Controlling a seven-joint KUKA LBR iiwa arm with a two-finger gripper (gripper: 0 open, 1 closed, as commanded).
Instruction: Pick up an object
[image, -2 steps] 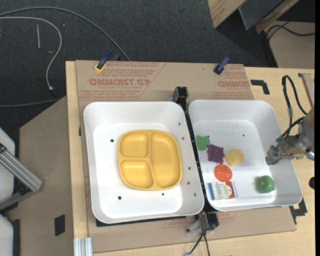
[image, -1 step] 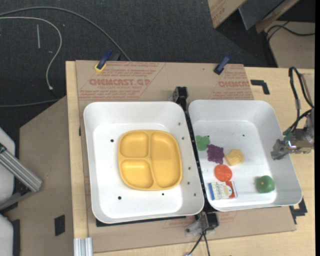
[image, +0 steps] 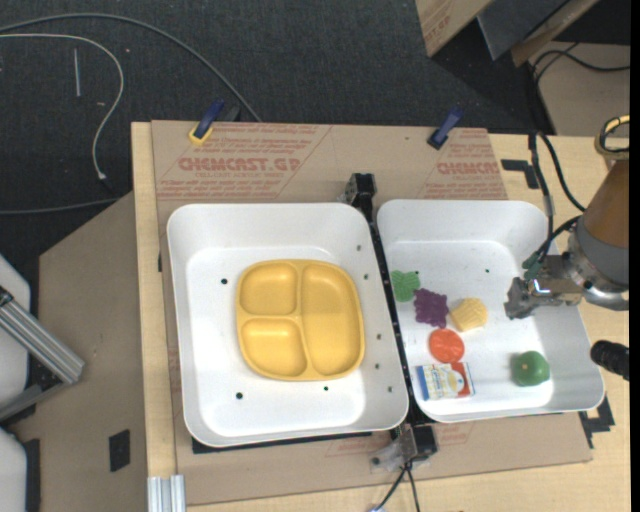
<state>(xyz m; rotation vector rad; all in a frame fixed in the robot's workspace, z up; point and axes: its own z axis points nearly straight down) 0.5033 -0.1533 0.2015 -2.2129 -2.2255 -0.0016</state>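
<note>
The toys lie loose in the right bin (image: 500, 225): a green piece (image: 404, 285) by its left wall, a purple one (image: 431, 306) just beside it, a yellow piece (image: 469, 315) with its long axis tilted up to the right, an orange round one (image: 447, 346), a small printed packet (image: 442, 381) lying level, and a green ball (image: 529, 368). The claw (image: 522, 300) hangs at the bin's right side, gripping nothing; open or closed, I cannot tell. The left bin (image: 200, 240) carries a yellow divided plate (image: 300, 320). Both sit on a cardboard-covered worktop (image: 300, 160) above dark carpet (image: 300, 60).
</note>
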